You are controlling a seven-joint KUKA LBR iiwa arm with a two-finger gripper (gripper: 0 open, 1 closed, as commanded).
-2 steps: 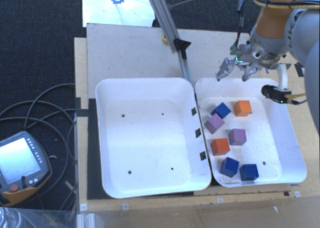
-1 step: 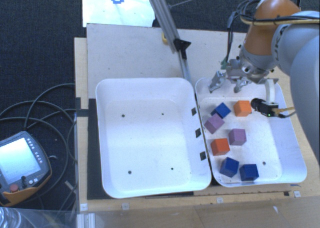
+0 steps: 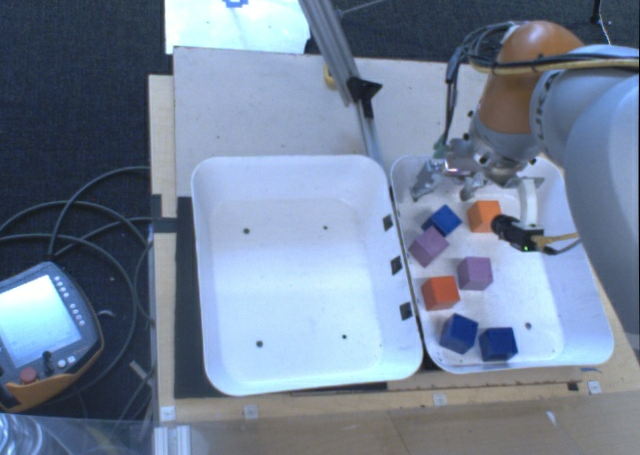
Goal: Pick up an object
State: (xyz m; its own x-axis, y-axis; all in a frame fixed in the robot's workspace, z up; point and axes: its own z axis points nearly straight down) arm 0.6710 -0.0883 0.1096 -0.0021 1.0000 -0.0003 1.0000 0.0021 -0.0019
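Observation:
The right bin (image 3: 585, 328) holds several small blocks. A blue block (image 3: 443, 219) and an orange block (image 3: 485, 215) lie at the far end. Below them come a purple block (image 3: 429, 245), a second purple block (image 3: 475, 272) and a second orange block (image 3: 440, 292). Two dark blue blocks (image 3: 459, 332) (image 3: 497, 343) sit at the near end. My gripper (image 3: 478, 189) hangs over the far end of this bin, just above the first orange block and right of the blue one. It is open, with nothing held between its fingers.
The left bin (image 3: 215, 243) lies beside the right one, and their rims meet in the middle. A slanted metal pole (image 3: 325, 23) crosses the back of the bench. A teach pendant (image 3: 40, 328) and cables lie on the floor at the left.

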